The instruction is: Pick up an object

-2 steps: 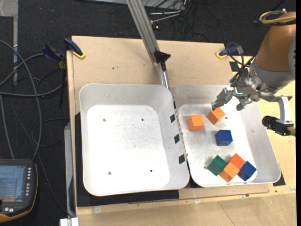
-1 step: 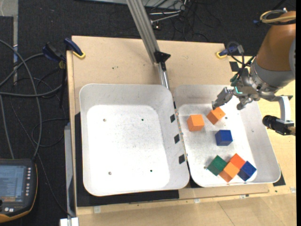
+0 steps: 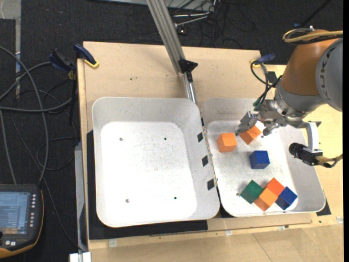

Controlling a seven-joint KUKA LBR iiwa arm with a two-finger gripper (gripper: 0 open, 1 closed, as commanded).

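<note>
Lowest in frame, lower right: a tight cluster at the right bin's [image 3: 313, 201] near corner. Green cube [image 3: 251, 191], orange cube [image 3: 265, 199], red-orange cube [image 3: 275, 186], blue cube [image 3: 286, 197], all touching or nearly so. Packed like that, they leave poor finger room; likely a bad first pick.

Task's thing, by my reading: small orange cube [image 3: 251, 134], upper middle of the right bin, tilted, sitting between the end effector's [image 3: 252, 127] two fingers. Fingers look closed partway around it, one on each side. Cannot tell whether the cube is lifted off the bin floor or resting on it. Tilt suggests an off-square grip, so it could slip.

Just left of it, apart: another orange cube [image 3: 227, 141], flat on the floor. Below, alone: a blue cube [image 3: 259, 159].

Arm [image 3: 308, 75], grey with orange band, comes in from the upper right.

Left bin [image 3: 103, 146] holds nothing, white with dark specks. Both bins rest on the tan surface [image 3: 136, 70]. Tablet-like pendant [image 3: 16, 217] at lower left of frame.
</note>
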